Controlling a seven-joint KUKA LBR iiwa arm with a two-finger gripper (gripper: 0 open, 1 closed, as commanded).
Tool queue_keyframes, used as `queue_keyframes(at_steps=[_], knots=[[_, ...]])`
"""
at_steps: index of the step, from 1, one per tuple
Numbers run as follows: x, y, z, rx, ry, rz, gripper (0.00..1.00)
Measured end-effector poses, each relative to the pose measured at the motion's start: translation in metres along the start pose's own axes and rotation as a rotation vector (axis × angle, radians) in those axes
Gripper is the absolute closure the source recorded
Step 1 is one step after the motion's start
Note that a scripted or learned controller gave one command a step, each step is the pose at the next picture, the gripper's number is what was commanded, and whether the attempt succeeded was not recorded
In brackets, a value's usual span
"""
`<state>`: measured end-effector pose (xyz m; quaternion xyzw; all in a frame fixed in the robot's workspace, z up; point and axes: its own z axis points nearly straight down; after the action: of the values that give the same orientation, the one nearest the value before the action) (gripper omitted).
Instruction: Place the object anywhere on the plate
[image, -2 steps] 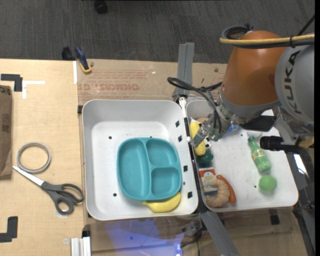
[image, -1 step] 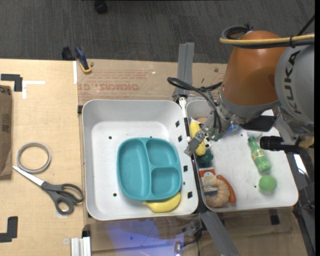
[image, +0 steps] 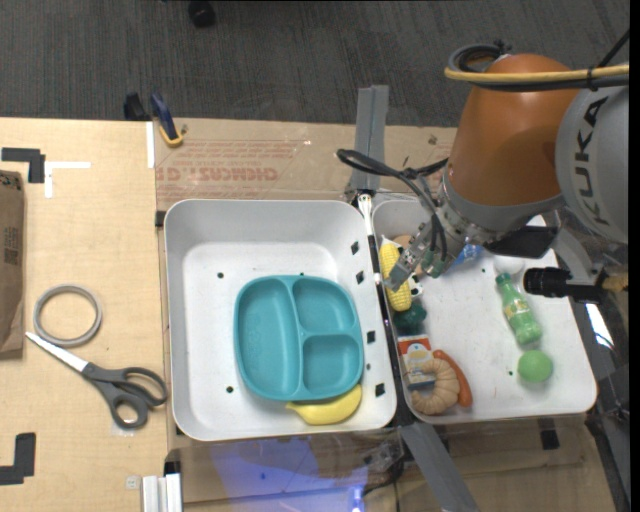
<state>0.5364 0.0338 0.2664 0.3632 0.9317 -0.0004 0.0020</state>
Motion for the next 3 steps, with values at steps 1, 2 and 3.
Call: queue_keyframes(at_steps=[1,2,3], knots=[[0.0,0.0,0.0,0.0,0.0,0.0,0.0],[-0.002,0.0,-0.009,0.0,-0.001,0.001,1.0],[0.047,0.042,-0.019,0.0,0.003,-0.112,1.0]])
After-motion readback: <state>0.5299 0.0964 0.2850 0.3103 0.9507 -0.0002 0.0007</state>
